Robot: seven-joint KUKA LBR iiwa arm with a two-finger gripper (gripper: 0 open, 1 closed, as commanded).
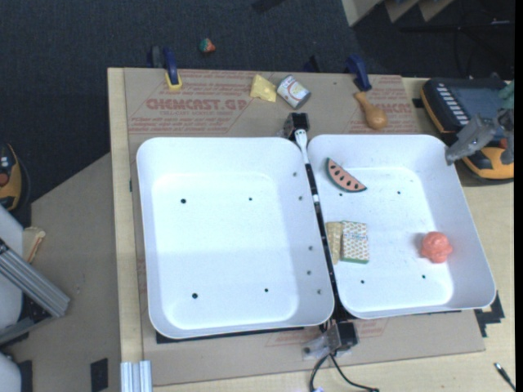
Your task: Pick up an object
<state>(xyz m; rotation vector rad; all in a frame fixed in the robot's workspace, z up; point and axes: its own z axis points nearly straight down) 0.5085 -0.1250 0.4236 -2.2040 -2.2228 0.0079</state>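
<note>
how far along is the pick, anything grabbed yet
Nothing looks done yet. The watermelon slice, the cracker-like block and the pink ball all lie in the right bin. The gripper sits at that bin's far right corner, above none of them. Approach, grasp and lift all remain.

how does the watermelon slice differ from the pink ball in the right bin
The watermelon slice is a flat wedge, red with a green rind; the pink ball is round and one plain colour. The slice lies near the bin's far left corner, by the divider; the ball sits lower, toward the right wall. The slice looks longer and thinner, the ball more compact. Both rest loose in the right bin, touching nothing else.
</note>
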